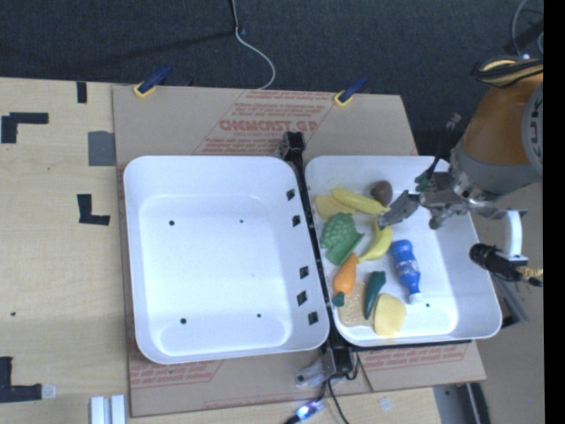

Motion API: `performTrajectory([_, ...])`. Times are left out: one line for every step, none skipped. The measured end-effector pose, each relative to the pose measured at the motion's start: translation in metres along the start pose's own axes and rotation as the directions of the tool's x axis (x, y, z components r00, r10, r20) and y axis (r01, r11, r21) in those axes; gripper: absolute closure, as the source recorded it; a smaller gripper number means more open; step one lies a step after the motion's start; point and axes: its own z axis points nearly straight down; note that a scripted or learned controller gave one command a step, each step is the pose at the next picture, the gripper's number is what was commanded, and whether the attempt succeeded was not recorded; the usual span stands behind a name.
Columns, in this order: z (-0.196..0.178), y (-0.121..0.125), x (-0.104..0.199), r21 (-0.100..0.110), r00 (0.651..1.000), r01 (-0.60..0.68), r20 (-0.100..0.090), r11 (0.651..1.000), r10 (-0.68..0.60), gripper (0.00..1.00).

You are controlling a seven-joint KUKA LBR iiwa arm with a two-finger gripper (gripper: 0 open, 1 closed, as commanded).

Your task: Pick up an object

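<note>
On the left, the left bin (212,254) sits on a sheet of brown cardboard (256,122) printed with red lettering, which lies on the wooden bench (53,263). Two yellow-and-blue clamps (153,80) pin the cardboard's far edge.

Just beside it, across a black hinge strip, the right bin (468,316) holds all the objects, crowded toward its left half. A green broccoli-like toy (339,234) lies against the left wall, with an orange carrot (345,276) just nearer and a dark green pod (373,291) beside that. At the near edge rests a yellow lump (389,314). Farther back lie a yellow banana (357,202) and a second curved yellow piece (380,243), and a small brown stone-like object (380,191) sits at the far side. A blue bottle (405,268) lies to the right of the yellow pieces.

The gripper (403,208) reaches in from the right, low over the bin near the banana and the brown object. Whether its grasp is released or clenched, I cannot tell; nothing is visibly held.
</note>
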Motion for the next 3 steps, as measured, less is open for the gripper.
performTrajectory([0.112, 0.016, 0.019, -0.001, 1.0, 0.0, 0.001, 1.0, 0.0, 0.0])
performTrajectory([0.095, 0.018, 0.019, -0.004, 1.0, 0.0, -0.001, 1.0, 0.0, 1.0])
performTrajectory([0.001, 0.062, 0.093, -0.012, 1.0, 0.009, -0.001, 1.0, -0.009, 1.0])
